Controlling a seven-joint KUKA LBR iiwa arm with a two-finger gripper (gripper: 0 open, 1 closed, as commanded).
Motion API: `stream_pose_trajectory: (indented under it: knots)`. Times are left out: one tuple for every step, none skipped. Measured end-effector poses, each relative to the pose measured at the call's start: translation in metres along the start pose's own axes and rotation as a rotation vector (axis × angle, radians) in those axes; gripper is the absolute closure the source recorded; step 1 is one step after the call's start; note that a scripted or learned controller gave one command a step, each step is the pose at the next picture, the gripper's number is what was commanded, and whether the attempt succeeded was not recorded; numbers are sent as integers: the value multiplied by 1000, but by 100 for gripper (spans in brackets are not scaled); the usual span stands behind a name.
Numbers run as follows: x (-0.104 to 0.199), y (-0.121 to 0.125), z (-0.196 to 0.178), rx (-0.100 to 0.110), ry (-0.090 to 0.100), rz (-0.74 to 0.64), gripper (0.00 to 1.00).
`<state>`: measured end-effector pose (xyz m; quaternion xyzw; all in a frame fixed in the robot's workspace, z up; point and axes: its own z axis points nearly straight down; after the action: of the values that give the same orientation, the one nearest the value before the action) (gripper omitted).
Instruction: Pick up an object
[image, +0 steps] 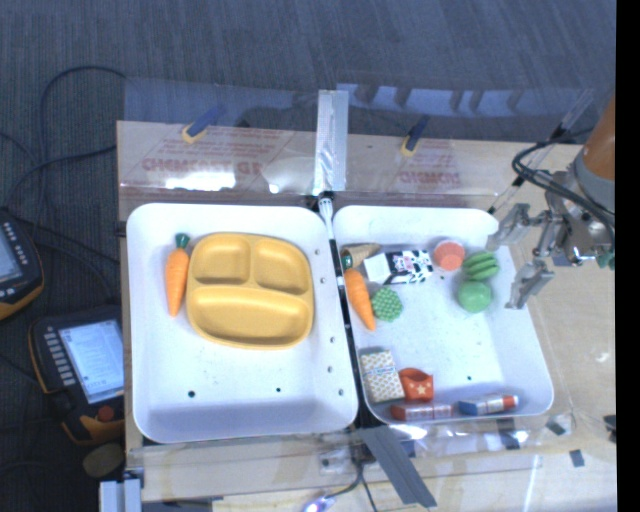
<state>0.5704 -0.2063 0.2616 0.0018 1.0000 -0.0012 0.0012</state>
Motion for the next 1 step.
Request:
stream_pose_trajectory:
  knots:
    - [-47,2,173,4,-9,-162,0]
